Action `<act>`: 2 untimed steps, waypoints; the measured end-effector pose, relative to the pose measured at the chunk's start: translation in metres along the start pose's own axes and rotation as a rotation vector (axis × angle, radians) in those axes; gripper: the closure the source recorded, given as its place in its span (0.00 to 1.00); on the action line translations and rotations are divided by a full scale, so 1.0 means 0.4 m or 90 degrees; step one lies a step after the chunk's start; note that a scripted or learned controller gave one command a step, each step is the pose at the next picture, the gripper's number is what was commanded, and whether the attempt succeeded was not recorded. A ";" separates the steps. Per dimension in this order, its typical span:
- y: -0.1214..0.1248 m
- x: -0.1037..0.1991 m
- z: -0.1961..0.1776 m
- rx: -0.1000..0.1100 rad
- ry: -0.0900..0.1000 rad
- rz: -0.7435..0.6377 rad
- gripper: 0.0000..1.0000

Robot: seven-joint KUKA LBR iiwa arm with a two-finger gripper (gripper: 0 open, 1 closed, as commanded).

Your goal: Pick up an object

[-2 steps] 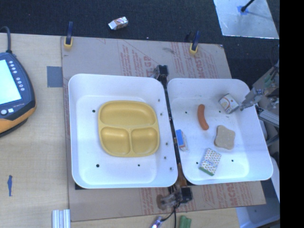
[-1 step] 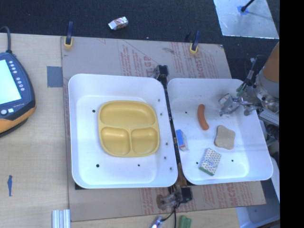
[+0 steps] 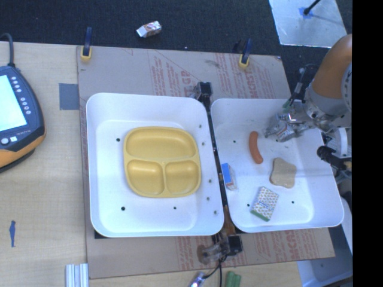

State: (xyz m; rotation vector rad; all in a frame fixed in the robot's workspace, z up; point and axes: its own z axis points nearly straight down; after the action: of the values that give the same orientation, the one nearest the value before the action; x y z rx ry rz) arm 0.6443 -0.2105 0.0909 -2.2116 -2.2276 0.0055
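A: Where does the gripper [image 3: 286, 128] sit?

B: It hangs over the far right part of the right bin [image 3: 311, 214], at the end of the grey arm [image 3: 332, 76] with its orange band. Whether the jaws are spread or closed cannot be told; the metal parts blur together there.

A: And nothing between them?

B: No object can be seen in them. The nearest thing is the orange sausage [image 3: 255, 146], just to the left of the jaws and slightly nearer the camera, lying lengthwise on the bin floor and apart from the gripper.

A: What else lies in that bin?

B: A tan slice of bread [image 3: 283, 173] lies below the jaws, toward the near side. Farther that way and a little left rests a green-and-white packet [image 3: 264, 202]. A small blue-and-white box [image 3: 228, 176] sits well left of the jaws, against the bin's left wall.

A: And the other bin?

B: The left bin [image 3: 102, 160], far left of the jaws, holds a yellow divided tray [image 3: 161, 161].
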 end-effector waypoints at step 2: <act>0.032 0.041 -0.030 -0.003 0.000 0.001 1.00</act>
State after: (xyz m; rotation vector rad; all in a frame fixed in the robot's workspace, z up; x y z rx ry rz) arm 0.6568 -0.1941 0.1030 -2.2150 -2.2291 0.0008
